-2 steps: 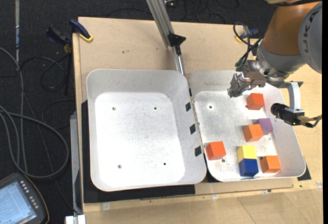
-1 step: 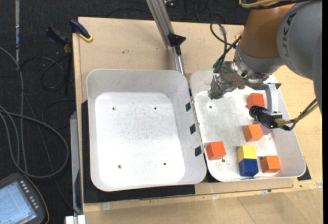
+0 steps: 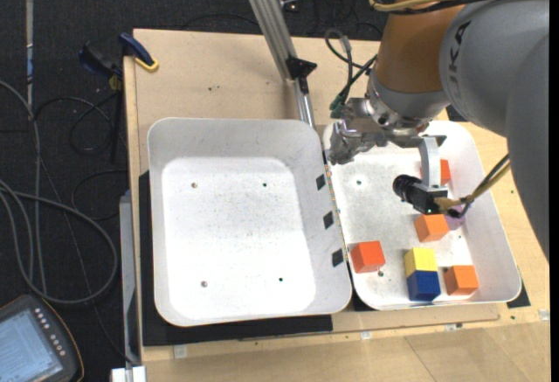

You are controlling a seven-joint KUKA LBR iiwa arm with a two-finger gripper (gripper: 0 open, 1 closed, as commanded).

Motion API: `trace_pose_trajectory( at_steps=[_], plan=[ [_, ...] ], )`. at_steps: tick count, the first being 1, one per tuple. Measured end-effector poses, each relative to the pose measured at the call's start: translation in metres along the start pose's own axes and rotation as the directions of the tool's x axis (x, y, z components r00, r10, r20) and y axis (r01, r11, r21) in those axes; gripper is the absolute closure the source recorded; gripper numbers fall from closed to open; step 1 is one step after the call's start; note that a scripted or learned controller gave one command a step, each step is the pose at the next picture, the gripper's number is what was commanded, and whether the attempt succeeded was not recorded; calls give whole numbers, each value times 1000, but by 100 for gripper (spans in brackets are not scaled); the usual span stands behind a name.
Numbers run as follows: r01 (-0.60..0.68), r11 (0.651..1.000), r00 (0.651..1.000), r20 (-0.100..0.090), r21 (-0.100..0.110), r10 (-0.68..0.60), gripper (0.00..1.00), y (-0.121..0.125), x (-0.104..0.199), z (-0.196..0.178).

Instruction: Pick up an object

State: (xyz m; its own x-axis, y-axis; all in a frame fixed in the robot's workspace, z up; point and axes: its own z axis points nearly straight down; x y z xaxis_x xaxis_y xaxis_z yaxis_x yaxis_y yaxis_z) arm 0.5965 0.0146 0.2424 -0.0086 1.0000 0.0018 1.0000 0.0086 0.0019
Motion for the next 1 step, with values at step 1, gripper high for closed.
trace_pose_trajectory(
  at_steps=[1],
  plan=[
    [1, 1000, 1000, 0, 1, -1, 100, -4, 56, -6]
  ],
)
